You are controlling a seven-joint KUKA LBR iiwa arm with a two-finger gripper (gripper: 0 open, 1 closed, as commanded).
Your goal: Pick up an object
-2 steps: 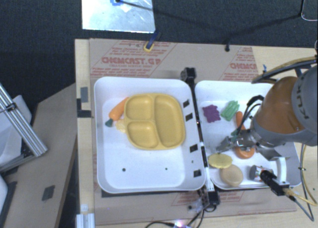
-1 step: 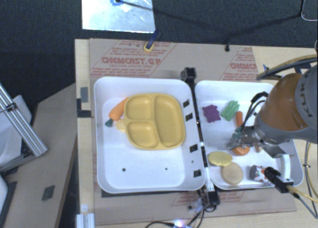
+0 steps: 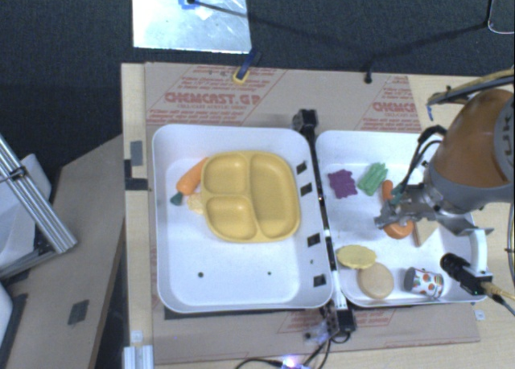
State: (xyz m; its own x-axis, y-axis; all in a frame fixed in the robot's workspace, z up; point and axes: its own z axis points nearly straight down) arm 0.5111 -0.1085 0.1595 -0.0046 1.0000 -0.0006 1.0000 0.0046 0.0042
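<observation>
At the near edge of the right bin (image 3: pixel 354 141), a small white can with red spots (image 3: pixel 423 282) lies on its side. Just left of it is a tan round disc (image 3: pixel 376 281), and a yellow round disc (image 3: pixel 356 257) sits just beyond that, touching or nearly touching it.

Farther in, the arm reaches over the right side of this bin. The claw (image 3: pixel 396 216) hangs low over an orange piece (image 3: pixel 396 229), which is the thing nearest it. The claw's own body covers the top of that piece, so I cannot tell whether the claw is open or shut, or whether it has hold of anything. A pale wedge (image 3: pixel 423 233) lies just right of the orange piece.

Beyond them, a purple lump (image 3: pixel 343 183) and a green piece (image 3: pixel 372 178) lie side by side, close but apart.

The left bin (image 3: pixel 241 279) holds a yellow plate with 3 compartments (image 3: pixel 245 196). A carrot (image 3: pixel 190 177) rests at a slant against the plate's left edge.

Both bins sit on a cardboard sheet with red print (image 3: pixel 209 94). Past it, on the dark floor, lies a shiny metal square (image 3: pixel 189 6).
</observation>
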